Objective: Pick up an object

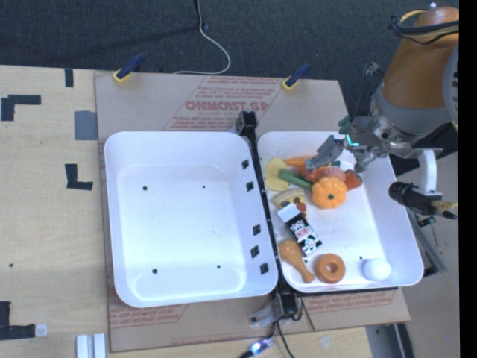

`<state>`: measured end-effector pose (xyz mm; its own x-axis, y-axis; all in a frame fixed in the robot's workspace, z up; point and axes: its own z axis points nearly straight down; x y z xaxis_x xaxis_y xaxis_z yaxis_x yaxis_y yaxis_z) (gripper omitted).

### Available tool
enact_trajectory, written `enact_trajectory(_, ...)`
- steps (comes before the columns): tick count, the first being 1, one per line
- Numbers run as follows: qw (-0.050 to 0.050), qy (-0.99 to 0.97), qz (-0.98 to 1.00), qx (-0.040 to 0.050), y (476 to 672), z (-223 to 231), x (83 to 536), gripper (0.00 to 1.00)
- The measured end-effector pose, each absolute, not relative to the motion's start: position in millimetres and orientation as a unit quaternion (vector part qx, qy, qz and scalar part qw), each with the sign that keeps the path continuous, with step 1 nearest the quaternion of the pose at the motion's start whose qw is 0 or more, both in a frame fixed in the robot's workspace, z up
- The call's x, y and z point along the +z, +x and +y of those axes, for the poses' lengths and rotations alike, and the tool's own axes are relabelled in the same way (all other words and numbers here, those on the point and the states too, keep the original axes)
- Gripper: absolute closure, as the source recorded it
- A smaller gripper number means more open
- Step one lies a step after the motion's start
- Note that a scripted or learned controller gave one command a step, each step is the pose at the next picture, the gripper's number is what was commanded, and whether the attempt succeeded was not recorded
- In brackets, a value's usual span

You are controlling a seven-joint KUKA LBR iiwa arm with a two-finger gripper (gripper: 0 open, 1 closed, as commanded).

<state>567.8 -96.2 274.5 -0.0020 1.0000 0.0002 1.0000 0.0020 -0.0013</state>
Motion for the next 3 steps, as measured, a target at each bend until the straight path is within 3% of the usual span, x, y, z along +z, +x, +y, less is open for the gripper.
enact_trajectory(1,0.003,-0.704,-0.710,0.0014,645.1,-17.0,177.4,0.00)
enact_trajectory(2,0.001,-0.703,-0.711,-0.0012,633.4,69.5,202.5,0.00)
enact_trajectory(3,0.006,-0.705,-0.709,0.0062,537.3,109.4,77.0,0.00)
